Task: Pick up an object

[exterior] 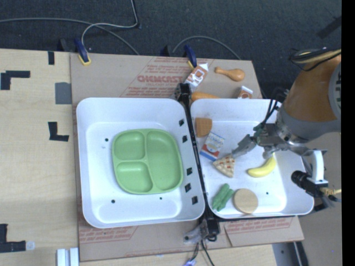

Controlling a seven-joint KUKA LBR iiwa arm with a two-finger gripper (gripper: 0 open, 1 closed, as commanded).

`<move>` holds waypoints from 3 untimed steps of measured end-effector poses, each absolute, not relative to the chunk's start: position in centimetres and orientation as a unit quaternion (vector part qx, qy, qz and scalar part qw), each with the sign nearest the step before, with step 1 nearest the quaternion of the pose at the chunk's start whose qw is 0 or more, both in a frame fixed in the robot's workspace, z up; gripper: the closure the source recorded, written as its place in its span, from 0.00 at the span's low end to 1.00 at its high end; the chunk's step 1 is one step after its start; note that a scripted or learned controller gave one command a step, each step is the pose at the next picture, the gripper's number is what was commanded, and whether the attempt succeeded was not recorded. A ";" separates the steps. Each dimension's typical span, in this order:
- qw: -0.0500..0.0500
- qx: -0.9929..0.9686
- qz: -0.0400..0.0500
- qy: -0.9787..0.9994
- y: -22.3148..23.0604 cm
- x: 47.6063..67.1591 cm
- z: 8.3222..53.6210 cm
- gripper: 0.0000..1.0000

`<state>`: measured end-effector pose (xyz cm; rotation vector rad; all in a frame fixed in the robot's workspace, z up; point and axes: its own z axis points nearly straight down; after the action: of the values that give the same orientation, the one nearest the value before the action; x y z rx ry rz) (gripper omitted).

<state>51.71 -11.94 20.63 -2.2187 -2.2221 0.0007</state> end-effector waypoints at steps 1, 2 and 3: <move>-0.001 -0.707 -0.001 -0.708 -11.2 52.3 8.6 0.00; -0.002 -0.706 -0.001 -0.708 -9.9 57.4 8.6 0.00; -0.002 -0.707 -0.001 -0.708 -10.2 55.4 8.6 0.00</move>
<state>55.39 -10.24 8.64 -2.2236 -2.2264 -0.0035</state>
